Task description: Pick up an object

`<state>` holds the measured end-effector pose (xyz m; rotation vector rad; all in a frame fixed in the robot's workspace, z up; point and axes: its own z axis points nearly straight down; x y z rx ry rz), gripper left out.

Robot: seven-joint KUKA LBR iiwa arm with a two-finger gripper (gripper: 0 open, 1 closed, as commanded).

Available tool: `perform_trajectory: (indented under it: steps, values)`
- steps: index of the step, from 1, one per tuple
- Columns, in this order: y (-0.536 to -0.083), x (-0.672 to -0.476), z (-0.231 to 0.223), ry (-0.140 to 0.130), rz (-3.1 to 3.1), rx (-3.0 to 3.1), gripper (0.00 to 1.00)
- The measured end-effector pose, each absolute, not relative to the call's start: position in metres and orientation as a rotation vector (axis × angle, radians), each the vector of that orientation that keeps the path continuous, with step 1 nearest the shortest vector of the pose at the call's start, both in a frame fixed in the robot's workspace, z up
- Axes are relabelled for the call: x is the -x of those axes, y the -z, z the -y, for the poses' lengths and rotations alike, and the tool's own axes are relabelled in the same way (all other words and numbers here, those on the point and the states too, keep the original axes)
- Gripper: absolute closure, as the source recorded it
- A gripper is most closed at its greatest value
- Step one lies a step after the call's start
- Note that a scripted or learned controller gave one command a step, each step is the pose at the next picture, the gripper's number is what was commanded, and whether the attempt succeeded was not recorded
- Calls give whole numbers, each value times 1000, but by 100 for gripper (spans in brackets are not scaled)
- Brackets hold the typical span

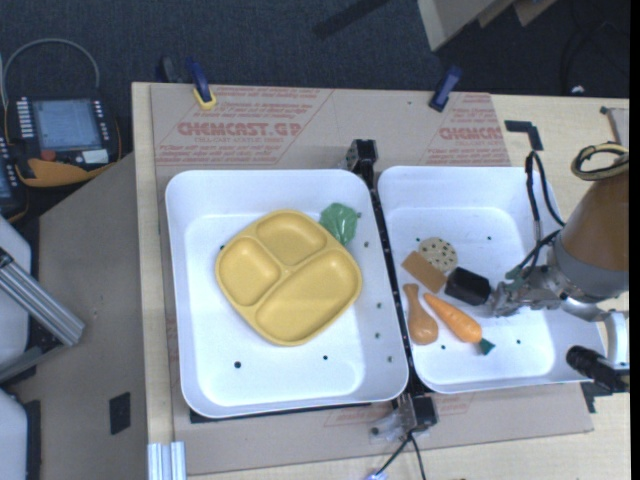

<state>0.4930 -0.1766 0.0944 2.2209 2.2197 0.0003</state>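
The right bin (520,363) holds several small things. A carrot (455,319) with a green tip lies near the middle, beside a tan drumstick-shaped piece (419,318). Behind them are a speckled cookie (437,253), an orange wedge (423,271) and a black block (467,286). My gripper (503,299) is low in this bin, just right of the black block and above the carrot's green end. Nothing is seen in its grasp.
The left bin (200,358) carries a yellow divided plate (289,276) with a green leafy piece (341,221) at its far right corner. The arm (598,238) reaches over the right bin's right wall. A black divider runs between the bins.
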Motion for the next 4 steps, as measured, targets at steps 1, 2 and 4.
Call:
perform_trajectory:
  steps: [1, 2, 4]
  values:
    - [-140, -496, 184, -2, -2217, -2217, 100]
    - [-185, -495, 190, -3, -2217, -2216, 100]
    - [-242, -506, 141, -5, -2226, -2212, 100]
